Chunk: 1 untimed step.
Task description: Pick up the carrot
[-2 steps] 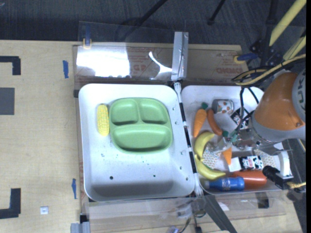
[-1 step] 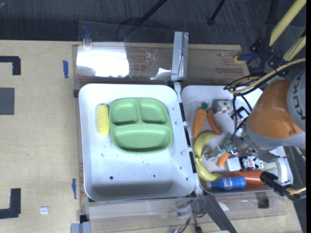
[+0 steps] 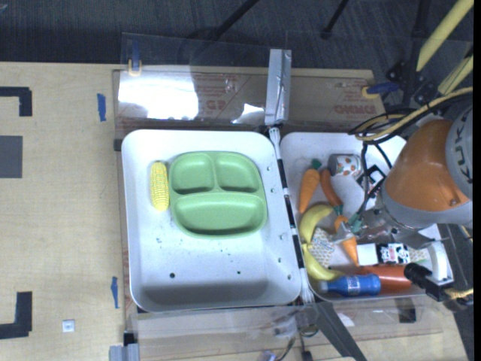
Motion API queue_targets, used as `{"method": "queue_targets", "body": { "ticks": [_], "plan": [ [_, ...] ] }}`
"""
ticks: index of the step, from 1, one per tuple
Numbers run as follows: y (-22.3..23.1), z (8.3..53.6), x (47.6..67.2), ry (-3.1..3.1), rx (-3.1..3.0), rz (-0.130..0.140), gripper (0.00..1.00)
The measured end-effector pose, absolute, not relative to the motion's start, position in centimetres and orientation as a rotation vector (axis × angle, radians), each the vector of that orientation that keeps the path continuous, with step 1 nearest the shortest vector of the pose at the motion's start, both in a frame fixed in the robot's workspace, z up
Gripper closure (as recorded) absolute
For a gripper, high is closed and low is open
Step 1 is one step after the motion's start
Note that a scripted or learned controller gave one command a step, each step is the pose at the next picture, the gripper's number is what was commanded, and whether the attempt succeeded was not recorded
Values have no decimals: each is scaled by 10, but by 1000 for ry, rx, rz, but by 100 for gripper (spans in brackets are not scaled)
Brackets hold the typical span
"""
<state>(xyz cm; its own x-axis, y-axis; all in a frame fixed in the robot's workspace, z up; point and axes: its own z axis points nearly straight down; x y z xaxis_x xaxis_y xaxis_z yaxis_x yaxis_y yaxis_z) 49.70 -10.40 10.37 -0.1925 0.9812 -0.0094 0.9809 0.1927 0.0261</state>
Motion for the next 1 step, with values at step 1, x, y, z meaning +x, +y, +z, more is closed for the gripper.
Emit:
{"method": "queue_targets", "body": {
  "ticks": [1],
  "plan": [
    [-39,201,538,2348,2088,0,100]
  ]
}}
